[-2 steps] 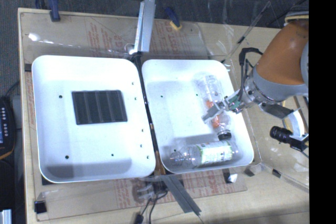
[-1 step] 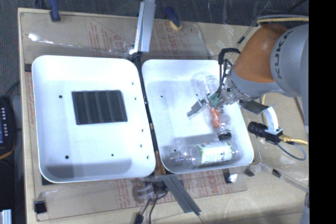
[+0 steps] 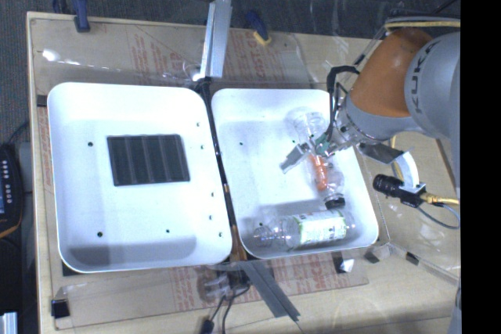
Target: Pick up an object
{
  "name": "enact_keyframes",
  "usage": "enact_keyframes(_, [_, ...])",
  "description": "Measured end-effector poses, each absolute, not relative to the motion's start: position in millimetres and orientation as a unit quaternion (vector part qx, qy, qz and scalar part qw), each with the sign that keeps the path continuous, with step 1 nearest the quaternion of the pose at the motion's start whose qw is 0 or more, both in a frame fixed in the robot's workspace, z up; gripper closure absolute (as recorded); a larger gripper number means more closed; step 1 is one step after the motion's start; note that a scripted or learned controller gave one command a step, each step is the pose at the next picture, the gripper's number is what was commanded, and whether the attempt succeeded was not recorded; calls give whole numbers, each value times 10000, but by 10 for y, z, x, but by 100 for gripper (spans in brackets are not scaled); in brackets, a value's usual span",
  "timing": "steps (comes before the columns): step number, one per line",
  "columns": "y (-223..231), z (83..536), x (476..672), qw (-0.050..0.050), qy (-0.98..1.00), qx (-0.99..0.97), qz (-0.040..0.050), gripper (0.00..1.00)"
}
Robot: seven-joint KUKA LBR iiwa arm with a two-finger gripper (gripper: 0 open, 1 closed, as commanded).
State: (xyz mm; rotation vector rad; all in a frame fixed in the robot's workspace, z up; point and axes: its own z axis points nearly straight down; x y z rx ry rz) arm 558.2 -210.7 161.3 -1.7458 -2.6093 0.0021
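A: Clear plastic is what we see in the right bin [image 3: 235, 168]: one bottle with an orange band [image 3: 322, 172] toward 3 o'clock, and a larger labelled bottle [image 3: 309, 231] lying on its side along the 6 o'clock wall. We log the gripper [image 3: 307, 152] low inside this bin, just at the 10 o'clock end of the orange-banded bottle.

B: Fingers?

A: We cannot tell their spread; the metal tip blurs into a crumpled clear piece [image 3: 305, 123] at 12 o'clock of it. Nothing shows between the fingers, so we record no grasp.

B: Progress, then?

A: We judge the pick not yet made: both bottles lie on the bin floor. Closing on one and lifting it are left.

B: Surroundings?

A: The left bin [image 3: 78, 113] carries a dark ribbed tray [image 3: 147, 159] near its centre, well apart from the work. Blue clamps [image 3: 80, 10] hold the tabletop [image 3: 39, 51] sheet at 11 o'clock. The bin wall at 3 o'clock sits close beside the orange-banded bottle and may crowd the approach.
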Motion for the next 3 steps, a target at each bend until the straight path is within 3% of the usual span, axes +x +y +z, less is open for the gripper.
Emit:
enact_keyframes(1, [-2098,1439,5695,7,-8437,-5368,1,0])
enact_keyframes(2, [-2111,1670,5600,-3,-8392,-5438,4,0])
enact_keyframes(3, [-2107,1489,5740,-11,-8371,-5471,5,0])
